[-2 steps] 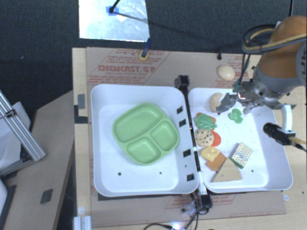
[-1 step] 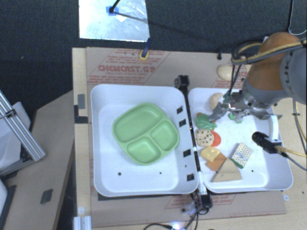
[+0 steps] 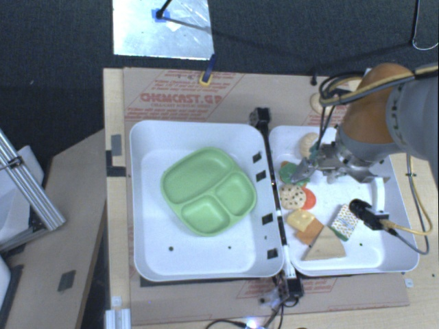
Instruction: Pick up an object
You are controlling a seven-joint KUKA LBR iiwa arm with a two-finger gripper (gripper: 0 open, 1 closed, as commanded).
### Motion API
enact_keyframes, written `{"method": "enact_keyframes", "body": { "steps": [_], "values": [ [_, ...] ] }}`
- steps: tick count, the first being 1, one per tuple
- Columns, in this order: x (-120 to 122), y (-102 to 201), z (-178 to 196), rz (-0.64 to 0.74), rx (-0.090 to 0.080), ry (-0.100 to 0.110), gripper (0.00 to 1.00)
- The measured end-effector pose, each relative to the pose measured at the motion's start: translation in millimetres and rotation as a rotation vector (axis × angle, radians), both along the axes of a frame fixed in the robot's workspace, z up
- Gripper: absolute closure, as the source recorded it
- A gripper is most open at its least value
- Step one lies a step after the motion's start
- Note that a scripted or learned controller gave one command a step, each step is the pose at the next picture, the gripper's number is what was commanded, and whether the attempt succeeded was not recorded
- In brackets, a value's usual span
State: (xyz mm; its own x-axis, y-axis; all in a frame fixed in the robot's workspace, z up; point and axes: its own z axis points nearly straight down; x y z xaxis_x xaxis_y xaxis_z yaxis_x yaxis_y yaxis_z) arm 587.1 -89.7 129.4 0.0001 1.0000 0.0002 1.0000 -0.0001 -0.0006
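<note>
the claw (image 3: 300, 172) is low in the right bin (image 3: 398, 252), over a green piece (image 3: 288, 170) beside a cookie (image 3: 293, 197); i cannot tell its opening. left bin (image 3: 147, 252) holds a green tray (image 3: 208, 190).

We see a robotics lab: a cabled arm (image 3: 384, 115) over white bins (image 3: 199, 132) on a plywood table (image 3: 178, 91).

We've got a green divided plate (image 3: 209, 190) sitting in the left white bin (image 3: 147, 204), a bit tilted. Both bins rest on a brown cardboard sheet (image 3: 178, 94) with red print. Behind that we see a shiny foil-like square (image 3: 164, 19) on the dark floor, and some metal rails (image 3: 27, 190) at far left.
</note>
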Motion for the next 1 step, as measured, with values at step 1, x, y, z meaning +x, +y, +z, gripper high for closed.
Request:
{"method": "enact_keyframes", "body": {
  "steps": [1],
  "values": [
    [0.5,0.3,-46.7,0.0,0.0,-0.001,0.0]
  ]
}}
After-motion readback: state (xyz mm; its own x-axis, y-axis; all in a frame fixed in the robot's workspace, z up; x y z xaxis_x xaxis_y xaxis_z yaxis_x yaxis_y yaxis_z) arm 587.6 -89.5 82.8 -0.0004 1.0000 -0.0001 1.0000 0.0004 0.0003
